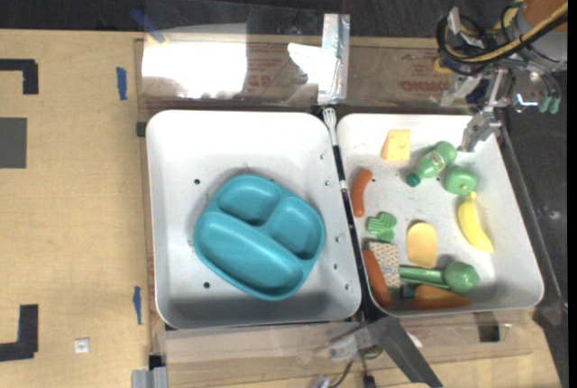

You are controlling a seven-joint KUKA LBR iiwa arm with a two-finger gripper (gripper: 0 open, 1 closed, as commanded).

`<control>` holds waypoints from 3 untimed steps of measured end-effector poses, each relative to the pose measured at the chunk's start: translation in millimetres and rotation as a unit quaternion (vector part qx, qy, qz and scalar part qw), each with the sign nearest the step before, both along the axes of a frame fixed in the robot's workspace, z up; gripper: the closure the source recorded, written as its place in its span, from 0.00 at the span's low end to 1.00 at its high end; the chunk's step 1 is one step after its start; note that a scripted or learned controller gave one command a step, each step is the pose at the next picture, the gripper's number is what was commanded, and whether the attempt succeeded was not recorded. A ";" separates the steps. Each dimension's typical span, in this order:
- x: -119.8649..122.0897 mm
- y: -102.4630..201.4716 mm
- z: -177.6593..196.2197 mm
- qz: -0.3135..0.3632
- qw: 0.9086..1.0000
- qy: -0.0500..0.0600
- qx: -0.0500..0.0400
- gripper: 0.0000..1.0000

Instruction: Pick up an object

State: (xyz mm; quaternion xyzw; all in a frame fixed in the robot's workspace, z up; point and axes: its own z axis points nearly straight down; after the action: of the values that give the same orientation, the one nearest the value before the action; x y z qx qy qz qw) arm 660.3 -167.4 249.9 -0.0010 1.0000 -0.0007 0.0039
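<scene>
The right bin [518, 197] holds several toy foods. Among them are a yellow cheese wedge [395, 145], a green bottle [430, 163], a green round piece [460, 181], a banana [474, 225], a red sausage [360, 192] and a small green piece [381, 226]. A yellow-orange piece [421, 244], a green vegetable [442, 273] and a carrot [442, 294] lie toward the front. My gripper [476, 132] hangs over the bin's far right corner, just above and right of the green bottle. Nothing shows in its grasp.
A teal divided plate [260, 233] lies in the left bin [171, 143]. A clear plastic sheet [243, 61] stands behind the bins. The arm's cables [473, 39] bunch above the right bin's back edge. Wooden benchtop [63, 197] extends to the left.
</scene>
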 end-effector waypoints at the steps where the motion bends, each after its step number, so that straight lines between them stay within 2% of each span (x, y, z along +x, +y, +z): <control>1: 7.8 -44.4 -148.9 0.033 0.999 0.000 -0.001 0.00; 2: -81.6 -57.5 -161.7 -0.004 1.000 -0.001 -0.001 0.00; 3: -154.4 -39.9 -161.0 -0.012 1.000 -0.001 -0.001 0.00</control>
State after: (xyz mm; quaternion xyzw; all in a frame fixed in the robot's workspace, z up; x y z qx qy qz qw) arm 506.0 -207.3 89.0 0.0111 0.9999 -0.0017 0.0049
